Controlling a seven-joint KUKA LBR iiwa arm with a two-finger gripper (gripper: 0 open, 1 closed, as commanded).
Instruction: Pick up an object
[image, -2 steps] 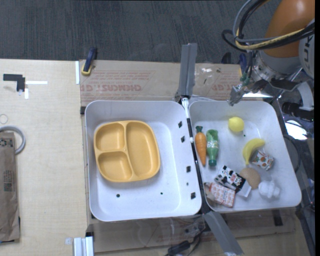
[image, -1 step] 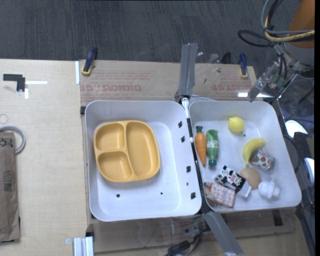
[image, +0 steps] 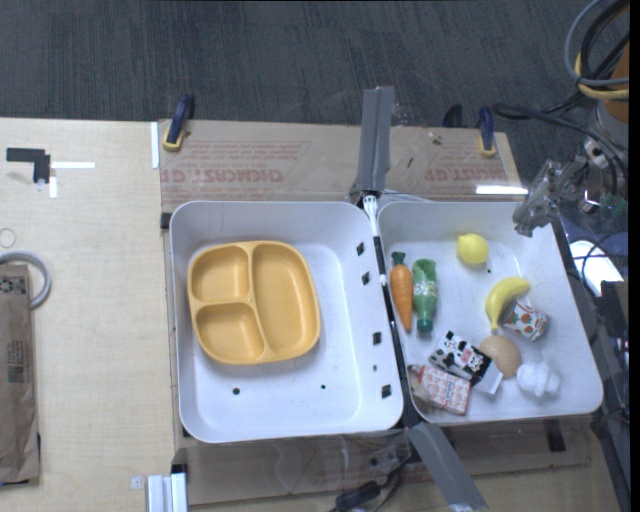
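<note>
Camera view: nearest, in my right bin (image: 575, 330), lie a white object (image: 536, 379), small cartons (image: 452, 372) and an egg (image: 500, 352); beyond them a banana (image: 504, 297), carrot (image: 401, 289), green bottle (image: 425, 292) and lemon (image: 472, 248). My fingers (image: 540, 205) hover at the bin's far right corner; I cannot tell how open they are. The left bin (image: 340, 390) holds a yellow plate (image: 255, 300).

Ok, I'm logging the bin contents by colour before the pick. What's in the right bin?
Yellow: 2, lemon, banana
Orange: 1, carrot
Green: 1, bottle
White or tan: 2, egg, white piece
Printed packs: 3
Total: 9
</note>
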